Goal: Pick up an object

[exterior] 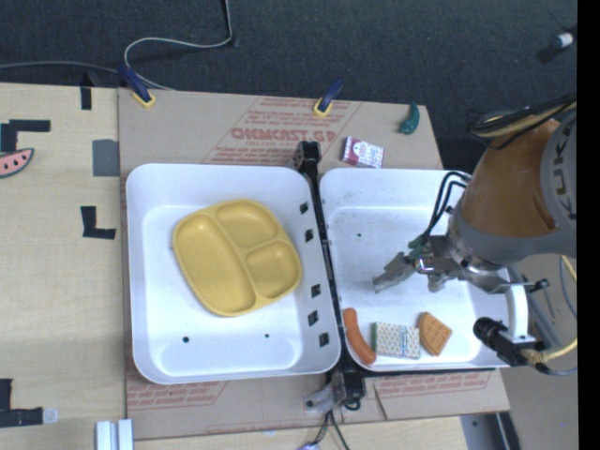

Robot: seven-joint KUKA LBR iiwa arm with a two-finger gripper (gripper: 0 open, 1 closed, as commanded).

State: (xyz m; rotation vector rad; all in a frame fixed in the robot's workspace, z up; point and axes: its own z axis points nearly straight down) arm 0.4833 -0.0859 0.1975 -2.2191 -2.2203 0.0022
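Note:
In the right bin, my gripper hangs over the bare white floor near the middle. Its fingers are spread open and nothing is between them. Three small items lie along the bin's front wall, just below the gripper. They are an orange sausage at the left, a pale patterned square in the middle, and an orange-brown cracker-like piece at the right. None of them touches the fingers.
A yellow divided plate lies in the left bin. A black divider runs between the bins. Behind the bins, a small red-and-white packet and a green item lie on the cardboard.

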